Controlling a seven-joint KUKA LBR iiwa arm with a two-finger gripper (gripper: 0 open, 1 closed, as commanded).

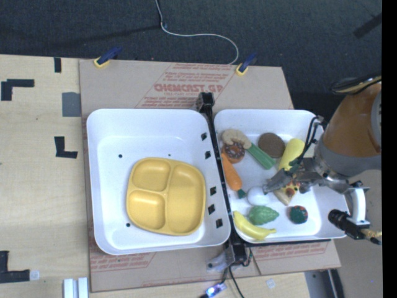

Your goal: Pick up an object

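The right bin (307, 120) holds several toy foods: an orange carrot (232, 176), a white egg (255, 196), a green leafy piece (263, 215), a yellow banana (253, 229), a dark green ball (298, 214), a brown disc (271, 143), a green cucumber (261, 158), a yellow piece (290, 153) and a sprinkled donut (234, 151). My gripper (282, 182) reaches in from the right and hangs low over the bin's middle, just right of the egg. A tan wedge (286, 195) lies right under it, partly covered by it.
The left bin (102, 166) holds a yellow divided plate (166, 195). A black divider (214, 160) runs between the two bins. The arm's grey and orange body (353, 135) stands over the right bin's right edge. A cable (186, 33) lies behind the bins.
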